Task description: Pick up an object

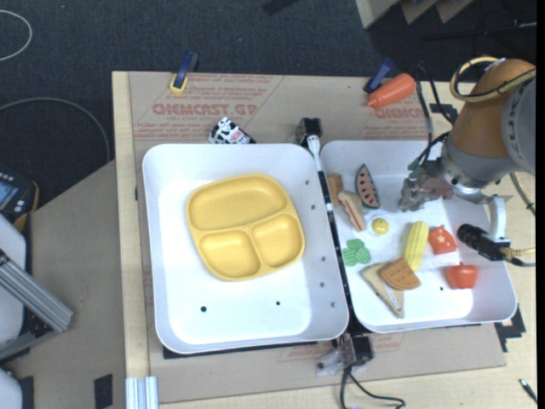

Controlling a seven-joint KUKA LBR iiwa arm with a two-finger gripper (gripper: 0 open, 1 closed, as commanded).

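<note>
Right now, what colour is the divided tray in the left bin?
Yellow; the divided tray shows best in the camera view.

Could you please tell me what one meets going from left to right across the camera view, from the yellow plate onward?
yellow divided plate → green toy → corn cob → red toy

Two white bins: the left bin holds one yellow divided plate (three compartments), the right bin holds the toy food. Counted there: one watermelon slice, one hot dog, one small yellow piece, one corn cob, one green leafy piece, one sandwich wedge, and two red-orange pieces
</note>
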